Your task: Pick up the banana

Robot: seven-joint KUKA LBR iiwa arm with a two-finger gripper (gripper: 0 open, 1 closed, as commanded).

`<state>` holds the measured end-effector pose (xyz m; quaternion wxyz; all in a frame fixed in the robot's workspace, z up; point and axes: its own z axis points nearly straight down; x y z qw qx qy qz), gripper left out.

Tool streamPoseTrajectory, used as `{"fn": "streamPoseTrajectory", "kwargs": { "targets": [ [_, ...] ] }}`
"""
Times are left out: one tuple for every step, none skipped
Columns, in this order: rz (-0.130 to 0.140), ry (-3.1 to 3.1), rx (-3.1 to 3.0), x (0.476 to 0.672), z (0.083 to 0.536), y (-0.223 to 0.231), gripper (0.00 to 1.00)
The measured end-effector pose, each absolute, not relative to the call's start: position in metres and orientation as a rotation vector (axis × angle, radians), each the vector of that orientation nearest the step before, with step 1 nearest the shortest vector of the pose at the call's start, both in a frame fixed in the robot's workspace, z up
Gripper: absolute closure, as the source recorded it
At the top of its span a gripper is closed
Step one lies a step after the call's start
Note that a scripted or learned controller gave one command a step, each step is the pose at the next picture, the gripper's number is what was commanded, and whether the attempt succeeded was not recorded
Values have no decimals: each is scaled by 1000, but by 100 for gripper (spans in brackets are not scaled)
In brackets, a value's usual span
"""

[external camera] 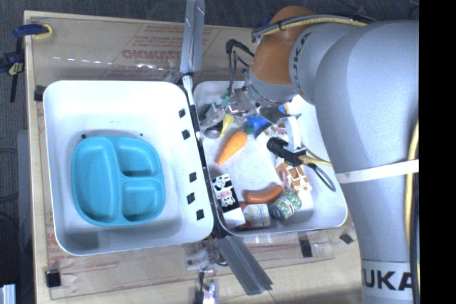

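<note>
- The jaws are hanging under the orange band (274, 62) of the arm (356, 103), low over the far end of the right bin (336, 213). The wrist is covering them, so I cannot tell if they are open or closed, and I am seeing nothing held between them.
- The banana (227, 124) is lying just beside the jaws, on the side toward the near edge of the table (107, 39) and a little toward the wall between the two bins. You are seeing only a short yellow strip of it.
- Its long axis is seeming to run away from the jaws toward the near edge, with a small slant. I am judging this from the visible strip only, because the rest is hidden.
- The carrot (232, 146) is lying directly beyond the banana from the jaws, touching it or almost touching it, I cannot say which. A blue piece (256, 126) is sitting on the other side, also just beside the jaws.
- In my judgement, the coming move is turning on a short shift toward the banana and on closing across its narrow width, not along its length.
- The risk I am seeing is that the jaws are catching the carrot or the blue piece instead, because all three are crowding together.
</note>
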<state>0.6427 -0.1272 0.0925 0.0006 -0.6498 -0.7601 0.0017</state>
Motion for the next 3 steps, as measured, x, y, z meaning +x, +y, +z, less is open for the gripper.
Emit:
{"fn": "streamPoseTrajectory", "kwargs": {
  "targets": [
    [16,-2384,-2033,641,103,-129,100],
    [18,-2388,-2028,641,113,-129,100],
    [9,-2370,-2058,633,101,-116,100]
  ]
}}
